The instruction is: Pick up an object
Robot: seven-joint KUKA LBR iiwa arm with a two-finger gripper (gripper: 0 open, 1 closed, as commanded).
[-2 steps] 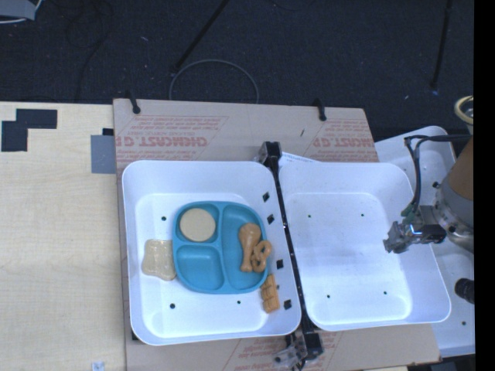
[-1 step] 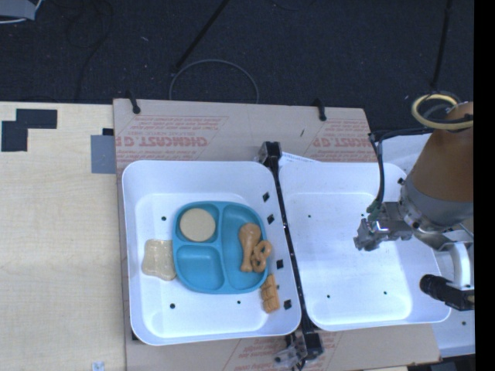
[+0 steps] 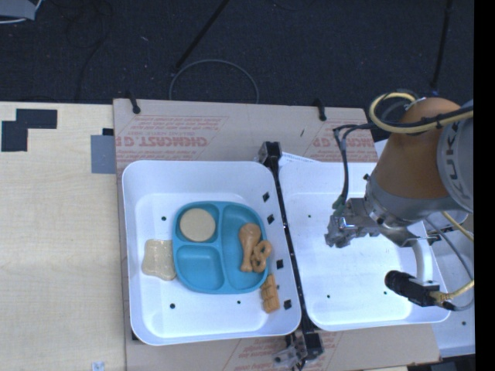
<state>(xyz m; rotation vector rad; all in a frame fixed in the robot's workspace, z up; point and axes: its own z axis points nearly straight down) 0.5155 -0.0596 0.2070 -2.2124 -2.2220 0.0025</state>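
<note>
In the left bin (image 3: 147, 184) lies a blue divided plate (image 3: 203, 273). A round tan disc (image 3: 196, 224) rests in its upper-left compartment, and a twisted tan piece (image 3: 253, 246) lies in its right compartment. A pale beige lump (image 3: 159, 259) lies on the bin floor, touching the plate's left rim. A small orange-brown piece (image 3: 269, 293) sits just below the plate's right corner. My gripper (image 3: 339, 233) hangs over the left-middle of the right bin (image 3: 363, 315), pointing down, apart from all these objects.
The two bins meet at a black divider (image 3: 281, 234) with clips. The arm's orange band (image 3: 414, 161) and loose cables (image 3: 433, 284) overhang the right bin's right side. A black cylindrical part (image 3: 410, 287) sticks out low at the right. Cardboard lies under the bins.
</note>
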